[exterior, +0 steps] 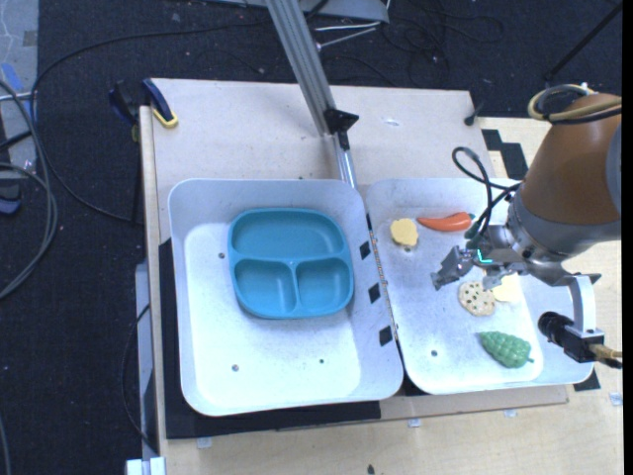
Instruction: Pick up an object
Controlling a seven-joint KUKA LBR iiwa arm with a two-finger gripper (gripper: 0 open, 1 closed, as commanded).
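Observation:
In the right bin (pixel 420 334) lie several small items: a yellow piece (pixel 404 232), an orange-red chili (pixel 445 222), a round cookie with dark chips (pixel 477 299), a pale yellow piece (pixel 505 292) and a green bumpy leaf-like piece (pixel 506 348). My gripper (pixel 454 268) hangs over the middle of this bin, just left of and above the cookie, below the chili. Its dark fingers (pixel 443 274) point down-left and stand apart, with nothing between them.
The left bin (pixel 203 364) holds a blue three-compartment tray (pixel 292 263). A slanted metal pole (pixel 302 47) runs from the top down to the seam between the bins. The arm's body (pixel 579 181) covers the right bin's far right side.

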